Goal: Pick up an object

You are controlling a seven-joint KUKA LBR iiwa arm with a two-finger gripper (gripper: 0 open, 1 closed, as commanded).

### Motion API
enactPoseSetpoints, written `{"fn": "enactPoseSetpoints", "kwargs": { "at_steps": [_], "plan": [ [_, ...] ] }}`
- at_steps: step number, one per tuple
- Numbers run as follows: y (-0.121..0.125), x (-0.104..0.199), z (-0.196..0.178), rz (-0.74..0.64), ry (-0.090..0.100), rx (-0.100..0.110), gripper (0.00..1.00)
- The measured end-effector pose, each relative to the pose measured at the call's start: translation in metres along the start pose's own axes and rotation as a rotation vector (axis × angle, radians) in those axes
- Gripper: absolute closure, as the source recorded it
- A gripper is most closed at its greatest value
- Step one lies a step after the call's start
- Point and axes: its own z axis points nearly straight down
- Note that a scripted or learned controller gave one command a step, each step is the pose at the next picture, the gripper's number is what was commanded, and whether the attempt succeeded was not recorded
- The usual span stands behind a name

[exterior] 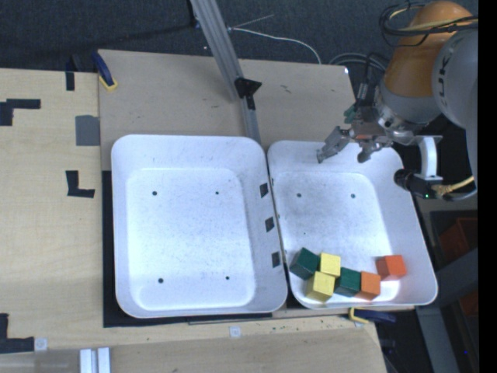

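Blocks sit bunched at the near rim of the right bin (411, 231): yellow blocks (324, 275), green blocks (307, 262) to their left, orange blocks (390, 267) to the right. All lie toward the camera from the end effector (345, 148), w/ bare bin floor between, well apart. End effector hovers over the far rim of that bin, fingers spread, nothing btwn them. Cluster's long axis runs along the near rim. Next move, I judge: travel nearward, then descend.

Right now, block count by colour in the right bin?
Green blocks: 2 (second at)
Yellow blocks: 2 (second at)
Orange blocks: 2 (second at)
Total: 6, all clustered at the near edge of the right bin.
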Motion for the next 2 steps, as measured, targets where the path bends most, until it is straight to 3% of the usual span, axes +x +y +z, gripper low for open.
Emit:
{"fn": "enactPoseSetpoints", "kwargs": {
  "at_steps": [1,2],
  "plan": [
    [-0.113,0.092,-0.033,-0.004,0.004,0.002,0.0],
    [-0.147,0.03,-0.05,0.008,-0.002,0.0,0.0]
  ]
}}
